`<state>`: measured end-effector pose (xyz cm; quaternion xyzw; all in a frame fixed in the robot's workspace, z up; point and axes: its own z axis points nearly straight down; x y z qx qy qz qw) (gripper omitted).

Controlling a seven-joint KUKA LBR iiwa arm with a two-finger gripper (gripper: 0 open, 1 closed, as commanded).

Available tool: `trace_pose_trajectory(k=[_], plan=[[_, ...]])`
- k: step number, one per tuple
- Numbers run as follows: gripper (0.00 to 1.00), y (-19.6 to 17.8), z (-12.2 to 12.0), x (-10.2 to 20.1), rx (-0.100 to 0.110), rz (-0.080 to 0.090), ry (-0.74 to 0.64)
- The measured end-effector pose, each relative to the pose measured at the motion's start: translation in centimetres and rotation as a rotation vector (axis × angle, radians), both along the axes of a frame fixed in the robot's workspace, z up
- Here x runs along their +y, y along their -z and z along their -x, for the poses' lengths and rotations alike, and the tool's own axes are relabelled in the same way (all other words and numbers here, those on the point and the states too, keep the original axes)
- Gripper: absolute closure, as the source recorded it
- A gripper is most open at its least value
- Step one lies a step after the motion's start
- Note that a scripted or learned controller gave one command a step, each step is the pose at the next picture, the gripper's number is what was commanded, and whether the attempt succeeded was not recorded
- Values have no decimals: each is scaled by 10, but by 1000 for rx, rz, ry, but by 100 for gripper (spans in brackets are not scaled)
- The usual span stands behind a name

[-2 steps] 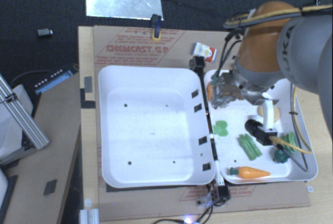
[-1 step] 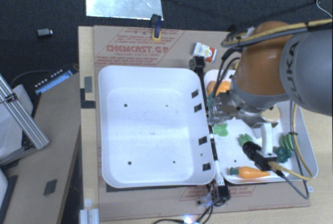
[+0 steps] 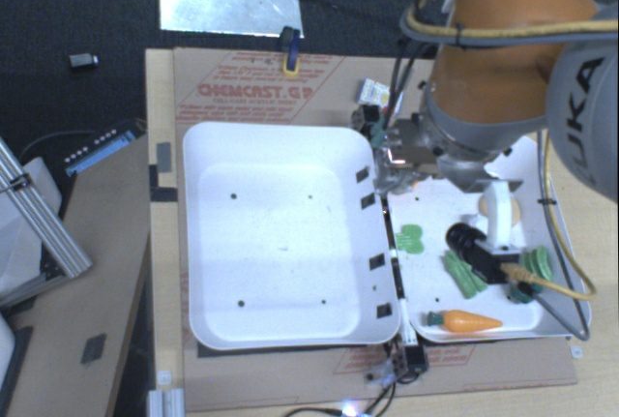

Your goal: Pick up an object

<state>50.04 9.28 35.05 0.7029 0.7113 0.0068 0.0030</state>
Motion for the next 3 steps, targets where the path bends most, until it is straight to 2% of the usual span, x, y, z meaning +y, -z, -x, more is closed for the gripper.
trace_pose_trajectory(k=[1,2,3], plan=[[100,30,15,100,15,3,0],[100,-102,13,145,-1,-4,2],[100,-190,14,141,4,0,5]])
